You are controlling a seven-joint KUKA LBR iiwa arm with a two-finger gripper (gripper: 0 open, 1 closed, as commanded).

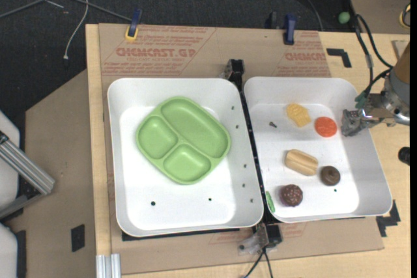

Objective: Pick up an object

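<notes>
Bench: a cardboard sheet [195, 49] with red print lies under 2 shallow white bins side by side, clipped at the far edge by a yellow clamp [134, 23] and a blue clamp [289, 28]
Left bin [130, 205]: holds a green plate [184, 139] with 3 compartments, lying flat a little above the bin's middle and turned at a slant
Right bin [365, 185]: holds 5 small objects, all apart from one another
Yellow piece [298, 114]: in the far middle of the right bin, just left of the orange ball
Orange ball [326, 127]: near the bin's right wall, closest of the 5 to the gripper but not touching it
Tan block [301, 162]: lies on its side in the middle of the right bin
Brown ring [330, 175]: just right of the tan block, near but not touching it
Dark red ball [290, 194]: toward the near edge of the right bin, below the tan block
Gripper [353, 122]: sits at the right wall of the right bin, beside the orange ball, with nothing seen between its fingers; whether the fingers are spread or pressed together cannot be told
Arm [401, 91]: comes in from the right edge, over the bench beside the right bin
</notes>
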